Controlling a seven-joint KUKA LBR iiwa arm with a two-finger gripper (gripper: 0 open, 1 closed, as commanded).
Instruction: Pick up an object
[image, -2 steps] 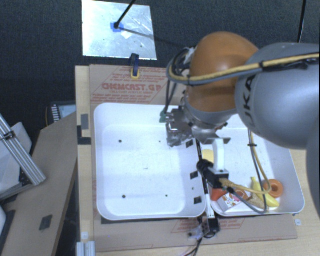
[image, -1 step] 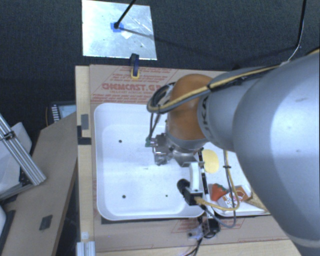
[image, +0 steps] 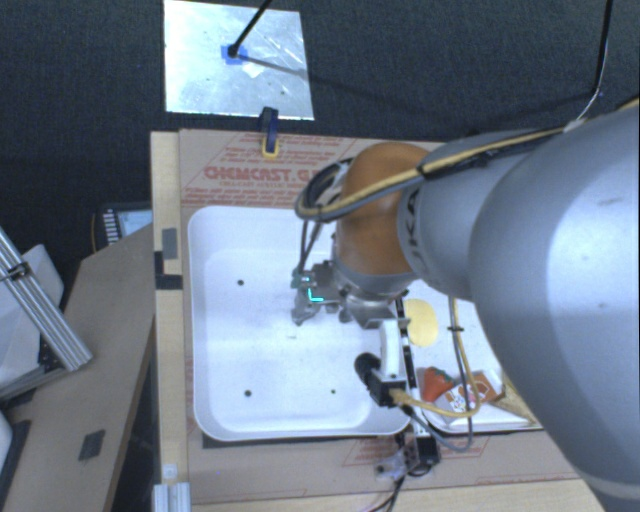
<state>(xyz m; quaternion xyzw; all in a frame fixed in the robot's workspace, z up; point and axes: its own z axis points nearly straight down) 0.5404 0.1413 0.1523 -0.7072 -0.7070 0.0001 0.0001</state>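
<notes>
Far out to the left of the left bin, silver metal rails lean across the corner of the tan table. Behind the left bin, a crinkled foil sheet lies on dark cloth, and a small yellow clamp grips the back edge of the brown printed cardboard that lies under both bins. The left bin is shallow and white with rounded corners, and its floor shows a few small dark dots. Over the right-hand half of the left bin hangs the pincer, a grey block with a small green light. It is seen from above and partly masked by the wrist, so I cannot tell whether it is open or closed, and nothing can be seen held in it. Just right of the left bin's right wall, in the right bin, lies a pale yellow disc, round, smooth and flat-looking, partly cut off by the cables hanging from the wrist. Nearer the front of that same bin lies an orange packet with white and red print, crumpled, apart from the disc. The grey arm, with its orange band, hides the rest of the right bin.
</notes>
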